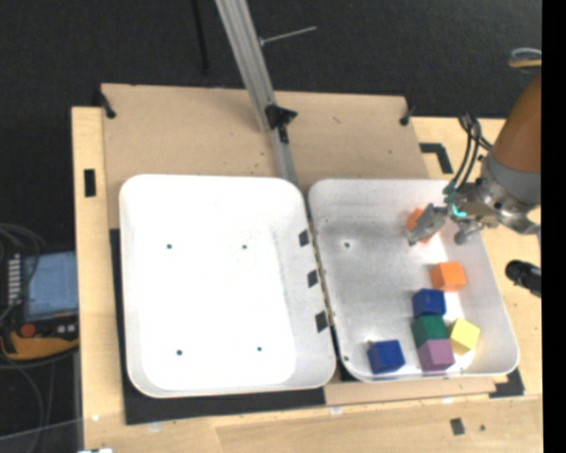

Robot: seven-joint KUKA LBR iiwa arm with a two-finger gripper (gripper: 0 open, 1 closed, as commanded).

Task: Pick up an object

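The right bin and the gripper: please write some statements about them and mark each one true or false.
1. All the coloured blocks lie in the right bin. True.
2. The purple block sits next to the green block. True.
3. The gripper hangs above the left bin. False: it is above the far part of the right bin, with a small orange piece beside its fingers.
4. Two blue blocks are present, one near the bin's front edge and one just behind the green block. True.
5. The yellow block lies at the far left of the right bin. False: it lies near the right wall.
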